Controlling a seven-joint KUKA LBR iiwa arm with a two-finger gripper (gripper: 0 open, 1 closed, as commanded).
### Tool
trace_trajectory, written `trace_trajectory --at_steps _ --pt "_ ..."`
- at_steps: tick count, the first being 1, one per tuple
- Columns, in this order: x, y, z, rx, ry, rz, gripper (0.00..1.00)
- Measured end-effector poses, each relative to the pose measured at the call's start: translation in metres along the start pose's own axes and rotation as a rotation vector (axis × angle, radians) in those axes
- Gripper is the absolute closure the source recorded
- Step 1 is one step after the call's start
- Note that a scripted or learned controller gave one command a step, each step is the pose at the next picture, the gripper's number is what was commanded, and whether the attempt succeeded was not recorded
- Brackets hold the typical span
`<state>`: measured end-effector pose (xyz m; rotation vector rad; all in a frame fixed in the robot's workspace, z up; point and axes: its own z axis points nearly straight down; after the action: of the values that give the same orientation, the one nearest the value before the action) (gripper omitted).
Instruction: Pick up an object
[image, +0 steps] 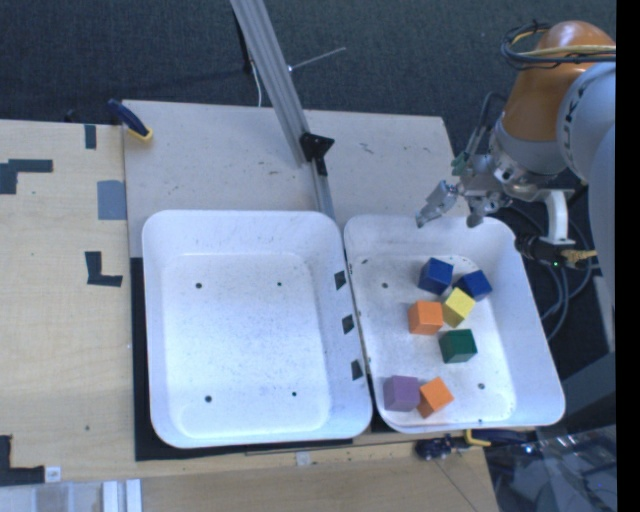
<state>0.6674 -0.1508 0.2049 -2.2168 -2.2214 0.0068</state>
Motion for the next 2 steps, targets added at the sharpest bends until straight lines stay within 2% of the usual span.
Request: trace_trajectory --at_steps 2 --pt "-0.004 -0.009 0.115 0.002 0.000 0.000 0.00"
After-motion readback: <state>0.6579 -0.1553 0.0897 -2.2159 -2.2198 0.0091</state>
